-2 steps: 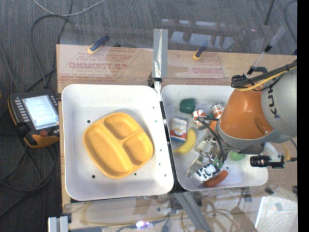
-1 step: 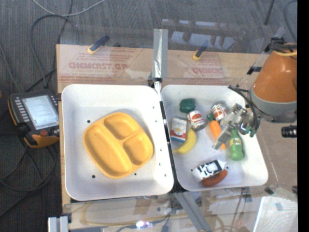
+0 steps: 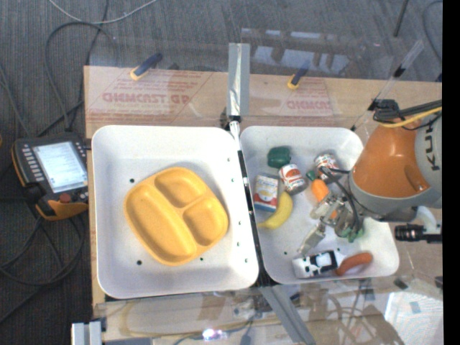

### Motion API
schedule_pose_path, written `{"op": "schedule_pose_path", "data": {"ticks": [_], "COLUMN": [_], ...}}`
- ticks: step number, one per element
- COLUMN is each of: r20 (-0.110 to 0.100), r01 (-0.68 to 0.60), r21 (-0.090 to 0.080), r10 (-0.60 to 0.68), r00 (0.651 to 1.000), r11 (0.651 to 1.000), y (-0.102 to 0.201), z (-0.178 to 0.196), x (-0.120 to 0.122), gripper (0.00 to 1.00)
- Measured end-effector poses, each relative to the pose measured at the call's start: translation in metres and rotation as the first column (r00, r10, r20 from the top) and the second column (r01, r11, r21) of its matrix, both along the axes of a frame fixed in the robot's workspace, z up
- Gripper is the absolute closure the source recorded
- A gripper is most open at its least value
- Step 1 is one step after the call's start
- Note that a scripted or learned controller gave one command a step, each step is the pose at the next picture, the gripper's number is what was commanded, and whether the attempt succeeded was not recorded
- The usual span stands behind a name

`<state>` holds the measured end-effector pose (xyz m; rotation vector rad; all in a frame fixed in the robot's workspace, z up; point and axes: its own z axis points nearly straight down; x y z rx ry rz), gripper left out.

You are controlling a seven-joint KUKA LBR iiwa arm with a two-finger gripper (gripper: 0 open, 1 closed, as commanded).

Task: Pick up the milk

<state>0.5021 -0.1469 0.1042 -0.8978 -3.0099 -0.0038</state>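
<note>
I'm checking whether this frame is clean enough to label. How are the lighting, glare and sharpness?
In the camera view, lighting is even and soft, with only faint shadows inside the white bins; the yellow tray reads clearly; the clear sheet at the top shows mild reflections; the small items near the gripper are soft and hard to tell apart.

Red mirrored lettering is showing on the cardboard sheet (image 3: 147,98) beyond the bins, seemingly "CHEMCAST GP". Black letters "KU" are showing on the arm's grey housing (image 3: 432,157) at right.
</note>
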Motion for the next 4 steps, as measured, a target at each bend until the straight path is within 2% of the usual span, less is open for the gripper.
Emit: {"op": "schedule_pose_path", "data": {"ticks": [1, 2, 3, 4], "r20": [0.003, 0.02, 0.005, 0.004], "r01": [-0.053, -0.24, -0.174, -0.304], "r21": [-0.003, -0.011, -0.004, -0.005], "r10": [0.053, 0.24, 0.174, 0.304], "r00": [0.999, 0.971, 0.985, 0.953], "r11": [0.999, 0.971, 0.985, 0.953], "y": [-0.039, 0.038, 0.013, 0.013], "z": [0.102, -0.002, 0.149, -0.009], "x": [0.049, 0.154, 0.159, 0.137], "gripper": [0.0, 0.0, 0.0, 0.0]}}
